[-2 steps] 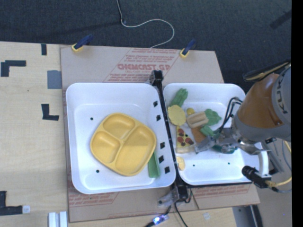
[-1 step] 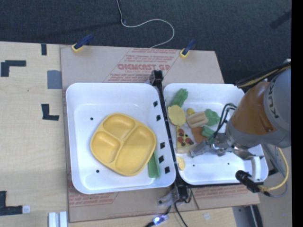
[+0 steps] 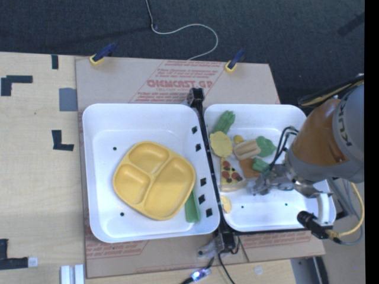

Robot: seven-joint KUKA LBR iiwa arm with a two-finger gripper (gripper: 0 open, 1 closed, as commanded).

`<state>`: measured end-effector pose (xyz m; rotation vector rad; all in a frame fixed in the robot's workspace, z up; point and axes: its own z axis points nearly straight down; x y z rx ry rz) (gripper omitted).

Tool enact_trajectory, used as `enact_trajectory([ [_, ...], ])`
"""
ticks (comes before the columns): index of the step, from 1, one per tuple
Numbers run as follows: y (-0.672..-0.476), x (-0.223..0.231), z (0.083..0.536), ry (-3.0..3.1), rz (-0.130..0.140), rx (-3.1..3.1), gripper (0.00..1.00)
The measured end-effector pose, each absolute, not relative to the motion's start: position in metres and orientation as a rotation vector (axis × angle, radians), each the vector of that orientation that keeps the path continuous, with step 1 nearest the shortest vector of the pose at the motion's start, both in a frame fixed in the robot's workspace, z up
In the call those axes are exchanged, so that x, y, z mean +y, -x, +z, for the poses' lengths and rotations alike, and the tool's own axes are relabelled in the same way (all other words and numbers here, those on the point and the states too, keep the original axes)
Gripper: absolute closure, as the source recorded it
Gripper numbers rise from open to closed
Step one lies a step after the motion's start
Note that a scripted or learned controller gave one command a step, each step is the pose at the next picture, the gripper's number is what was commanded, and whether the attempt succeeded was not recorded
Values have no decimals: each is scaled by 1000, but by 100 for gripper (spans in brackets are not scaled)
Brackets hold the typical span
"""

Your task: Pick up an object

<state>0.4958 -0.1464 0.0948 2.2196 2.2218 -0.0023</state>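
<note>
So from where I'm sitting, the claw is down in the right bin, low over the floor just right of the pizza slice. It's a grey blur from this angle, so I honestly cannot tell whether it's open, closed, or has anything in it.

Call it the closing-in step. If I were nudging this, I'd commit to a single piece before squeezing, because the food is crowded together here and a sloppy close would probably catch two edges and lift nothing. I'd line up over the middle of the target, go straight down, then lift slowly and check something actually comes up.

Best guess for the target is the tan bread-like piece, just up and right of the pizza slice and near the claw. It's a stubby, rounded block, pale tan, lying flat, touching a green leafy piece on its right.

Further out from the pizza slice: a yellow disc just above it, a green veggie beyond that. Over in the left bin sits a yellow divided plate.
</note>
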Motion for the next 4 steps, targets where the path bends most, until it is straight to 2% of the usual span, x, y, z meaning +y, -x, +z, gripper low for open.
enact_trajectory([
  [2,-486,-136,201,-2218,2,2221,100],
  [3,-486,-135,225,-2219,1,2223,100],
  [4,-526,-84,224,-2214,2,2231,100],
])
